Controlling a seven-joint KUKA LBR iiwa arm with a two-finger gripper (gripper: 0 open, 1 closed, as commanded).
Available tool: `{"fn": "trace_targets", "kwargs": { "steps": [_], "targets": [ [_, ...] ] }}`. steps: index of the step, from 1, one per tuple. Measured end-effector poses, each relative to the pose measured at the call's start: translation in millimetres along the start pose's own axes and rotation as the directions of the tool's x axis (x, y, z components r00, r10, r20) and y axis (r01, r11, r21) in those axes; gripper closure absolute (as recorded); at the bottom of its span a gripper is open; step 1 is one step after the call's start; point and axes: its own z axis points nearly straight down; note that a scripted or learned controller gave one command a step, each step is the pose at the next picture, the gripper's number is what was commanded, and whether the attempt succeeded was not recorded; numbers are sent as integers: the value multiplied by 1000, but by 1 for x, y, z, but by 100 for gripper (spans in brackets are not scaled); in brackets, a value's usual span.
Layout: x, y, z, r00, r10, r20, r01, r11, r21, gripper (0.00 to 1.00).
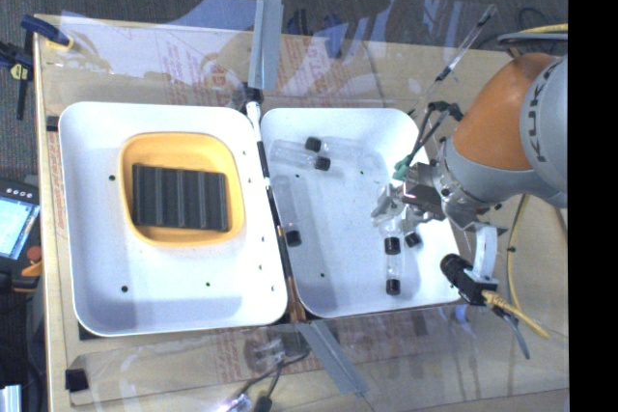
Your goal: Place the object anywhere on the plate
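Note:
A yellow plate (181,151) with a dark ridged centre lies in the left bin (92,285). Several clear vials with black caps are scattered in the right bin (338,294). Two vials (315,153) lie near its back. One long vial (287,207) rests along its left wall. Two more vials (393,265) sit at the front right. My gripper (396,210) hangs low over the right side of the right bin, just above the front-right vials and a small black cap (412,239). Nothing can be seen held in it.
The grey and orange arm (507,135) reaches in over the right bin's right wall. Cables and a black and yellow connector (473,285) hang by the bin's front right corner. A metal divider bar (263,43) stands behind the gap between the bins.

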Motion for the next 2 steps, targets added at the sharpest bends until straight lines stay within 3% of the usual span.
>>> {"fn": "trace_targets", "kwargs": {
  "steps": [1,2],
  "targets": [
    [60,74,-8,994,-110,0,110,994,1,100],
    [60,74,-8,994,-110,0,110,994,1,0]
  ]
}}
